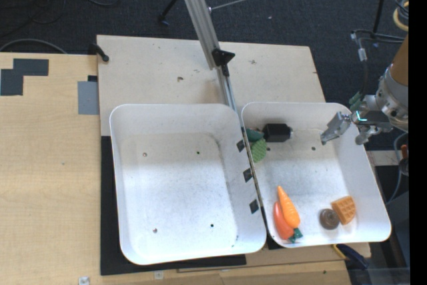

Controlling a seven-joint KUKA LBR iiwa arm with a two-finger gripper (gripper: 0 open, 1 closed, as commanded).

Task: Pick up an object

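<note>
Approach phase, nothing grabbed yet. Gripper (347,128) hangs over the right bin's (373,177) upper right rim, fingers spread apart w/ nothing between them. Candidates all sit in that bin: black block (277,132) near the top left, green item (257,147) just beside it against the divider, orange carrot (287,207) lying low centre w/ a red piece (280,222) touching it, waffle-like orange piece (344,209) bottom right, small brown disc (328,218) right next to that. Left bin (133,143) isn't in play. Next, I'd judge, it needs to pick a target, get above it & drop straight down; the block looks the cleanest, standing apart enough for fingers. Carrot & red piece touching = risk of a messy double grab.
</note>
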